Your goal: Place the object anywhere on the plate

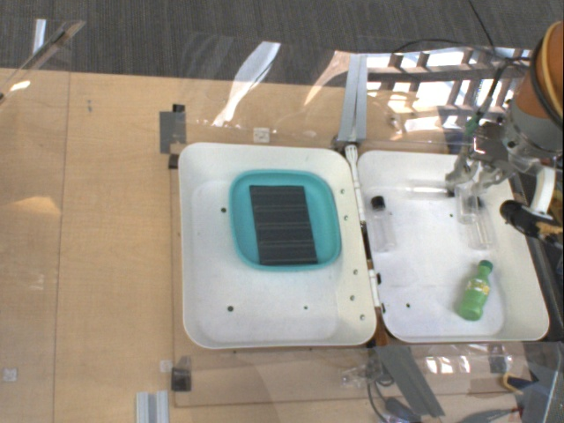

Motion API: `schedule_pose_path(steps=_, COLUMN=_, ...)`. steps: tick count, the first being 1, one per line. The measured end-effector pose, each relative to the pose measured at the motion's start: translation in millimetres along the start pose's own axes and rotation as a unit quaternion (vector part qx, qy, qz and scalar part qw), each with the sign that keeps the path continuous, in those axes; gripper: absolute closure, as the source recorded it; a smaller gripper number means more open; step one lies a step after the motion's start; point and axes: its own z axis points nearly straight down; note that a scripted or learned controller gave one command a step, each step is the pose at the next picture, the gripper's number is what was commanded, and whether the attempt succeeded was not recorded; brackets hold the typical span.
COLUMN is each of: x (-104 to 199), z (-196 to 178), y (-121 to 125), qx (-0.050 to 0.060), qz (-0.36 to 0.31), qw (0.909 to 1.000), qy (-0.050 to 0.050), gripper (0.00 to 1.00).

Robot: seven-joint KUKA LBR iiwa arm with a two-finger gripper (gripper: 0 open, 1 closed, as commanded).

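Hovering over the right bin (529, 329), the hand (473, 203) sits w/ fingers spread, nothing pinched. Green bottle (474, 292) lies nearer the cam, just below. Should drop straight, grip mid-body, then carry to teal plate (242, 196) in left bin (203, 307).

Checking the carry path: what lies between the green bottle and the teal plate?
Camera view: bare bin floor, then the bins' meeting rims, between bottle and plate.

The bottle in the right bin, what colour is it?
Green, with a yellow cap; the bottle shows best in the camera view, lying in the right bin.
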Motion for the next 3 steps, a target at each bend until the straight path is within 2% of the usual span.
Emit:
schedule_pose_path(steps=1, x=39, z=47, y=-51, qx=0.000, qz=-0.109, qw=0.9941, qy=0.001, gripper=1.00)
schedule_pose_path(steps=2, x=105, z=39, y=-96, qx=-0.001, qz=-0.183, qw=0.9831, qy=0.001, gripper=1.00)
schedule_pose_path(steps=3, x=169, z=39, y=-85, qx=-0.001, qz=-0.269, qw=0.9630, qy=0.001, gripper=1.00)
